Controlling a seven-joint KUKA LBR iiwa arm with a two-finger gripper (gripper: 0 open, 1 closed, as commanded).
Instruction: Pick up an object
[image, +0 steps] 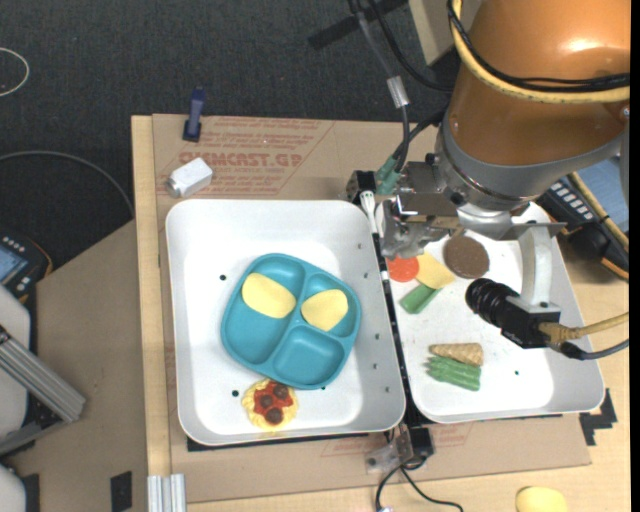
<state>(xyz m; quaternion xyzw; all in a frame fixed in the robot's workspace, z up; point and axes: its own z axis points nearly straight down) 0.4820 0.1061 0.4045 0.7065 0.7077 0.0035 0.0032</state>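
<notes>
- Grey arm with orange band (540, 70) reaches over the right white bin (570, 395).
- Blue three-compartment plastic plate (285, 345) lies in the left white bin (200, 300).
- Gripper (400, 235) hangs at right bin's upper-left corner; finger state cannot be told.
- Orange disc (402, 268), yellow piece (434, 270), green piece (418, 297) lie just below it.

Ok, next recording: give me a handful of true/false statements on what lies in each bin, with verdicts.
1. The blue divided plate lies in the left bin. True.
2. Both yellow pieces sit in the plate's compartments. True.
3. The small pizza lies on the plate. False: it lies on the bin floor, at the plate's near edge.
4. The green bean pod is in the left bin. False: it is in the right bin, beside the cone.
5. The arm reaches over the right bin. True.
</notes>
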